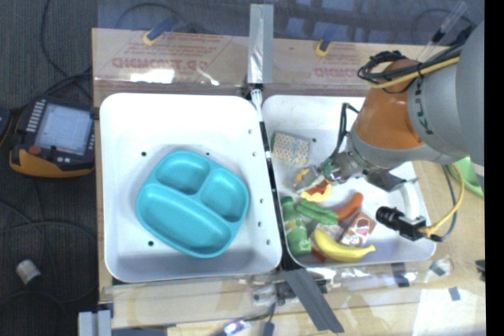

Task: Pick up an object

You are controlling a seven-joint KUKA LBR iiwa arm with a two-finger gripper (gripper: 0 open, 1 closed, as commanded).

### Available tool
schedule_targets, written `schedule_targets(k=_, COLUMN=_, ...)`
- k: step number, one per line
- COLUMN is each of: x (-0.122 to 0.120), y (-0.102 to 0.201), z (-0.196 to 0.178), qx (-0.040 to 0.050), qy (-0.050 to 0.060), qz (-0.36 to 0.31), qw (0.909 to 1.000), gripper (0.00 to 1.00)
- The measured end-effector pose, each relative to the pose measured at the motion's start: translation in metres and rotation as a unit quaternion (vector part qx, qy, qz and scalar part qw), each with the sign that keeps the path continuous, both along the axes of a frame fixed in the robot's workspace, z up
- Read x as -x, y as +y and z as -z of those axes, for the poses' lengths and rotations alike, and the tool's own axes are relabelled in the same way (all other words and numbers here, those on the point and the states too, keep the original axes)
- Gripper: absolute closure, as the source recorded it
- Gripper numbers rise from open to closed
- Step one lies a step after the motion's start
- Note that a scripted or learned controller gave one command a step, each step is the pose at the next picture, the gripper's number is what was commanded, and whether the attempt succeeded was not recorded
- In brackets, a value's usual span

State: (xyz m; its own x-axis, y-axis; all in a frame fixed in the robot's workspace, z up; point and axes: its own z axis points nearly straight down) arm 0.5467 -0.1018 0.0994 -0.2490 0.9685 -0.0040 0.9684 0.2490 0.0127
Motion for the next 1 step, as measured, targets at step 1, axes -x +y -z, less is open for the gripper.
schedule_targets(k=1, x=0.0004, y=0.0543, z=-0.1283, qx=0.0002, qy=0.007, qz=0.049, qw=0.9988, gripper=1.0)
